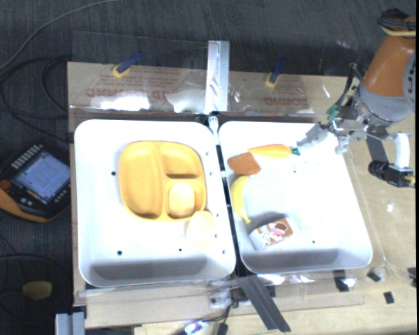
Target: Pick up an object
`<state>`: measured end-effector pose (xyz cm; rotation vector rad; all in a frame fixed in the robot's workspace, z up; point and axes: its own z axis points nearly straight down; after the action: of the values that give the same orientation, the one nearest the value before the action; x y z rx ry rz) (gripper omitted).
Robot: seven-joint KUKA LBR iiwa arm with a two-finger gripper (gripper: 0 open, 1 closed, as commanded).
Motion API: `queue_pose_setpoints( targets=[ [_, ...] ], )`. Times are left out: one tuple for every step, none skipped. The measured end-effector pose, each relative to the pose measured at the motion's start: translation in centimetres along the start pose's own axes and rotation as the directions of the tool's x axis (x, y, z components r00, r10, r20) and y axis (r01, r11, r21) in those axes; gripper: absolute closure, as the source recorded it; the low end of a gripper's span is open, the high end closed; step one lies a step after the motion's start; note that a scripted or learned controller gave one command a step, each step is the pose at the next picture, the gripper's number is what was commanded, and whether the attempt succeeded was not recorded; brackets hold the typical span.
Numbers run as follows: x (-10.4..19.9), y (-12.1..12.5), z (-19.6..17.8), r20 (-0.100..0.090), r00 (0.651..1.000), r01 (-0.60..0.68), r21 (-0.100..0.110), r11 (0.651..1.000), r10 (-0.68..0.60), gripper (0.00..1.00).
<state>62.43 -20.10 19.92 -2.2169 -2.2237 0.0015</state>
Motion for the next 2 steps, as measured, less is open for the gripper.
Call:
queue_pose_setpoints(
  targets=[
    [5.7,3.3,10.5,0.005,1.0,-0.019,-0.001,1.0,0.019,0.0],
    [9.0,0.6,11.1,0.006,1.0,0.023,-0.008,1.0,-0.023,0.0]
  ],
)
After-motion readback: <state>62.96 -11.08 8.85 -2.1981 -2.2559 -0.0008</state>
